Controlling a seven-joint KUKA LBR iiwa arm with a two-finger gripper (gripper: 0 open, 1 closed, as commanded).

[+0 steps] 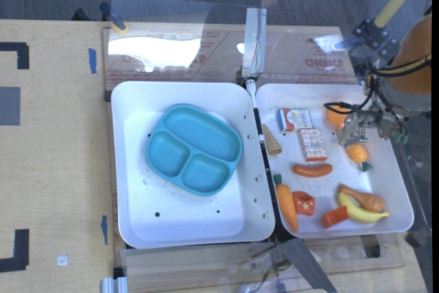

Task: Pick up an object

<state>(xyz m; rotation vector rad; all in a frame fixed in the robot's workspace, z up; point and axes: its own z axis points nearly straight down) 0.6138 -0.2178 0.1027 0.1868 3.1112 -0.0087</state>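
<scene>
My gripper [356,131] hangs over the right side of the right bin [401,178], below the grey wrist with its orange band. Just under it lies a small orange fruit with a green tip [358,153], and another orange piece [334,116] sits close on its left. Further left in this bin are a small red, white and blue box [295,119], a cracker box [312,144], a sausage [312,170] and a cone [272,142]. Along the front lie a carrot [287,206], a red piece [304,202], a red pepper [334,217], a banana [362,213] and a brown-orange piece [365,198].
The left bin [130,147] holds a blue divided plate [195,149]. A raised divider [259,147] separates the two bins. Clear plastic panels [178,44] stand behind them. Cables and the arm body crowd the right edge near the right bin's far corner.
</scene>
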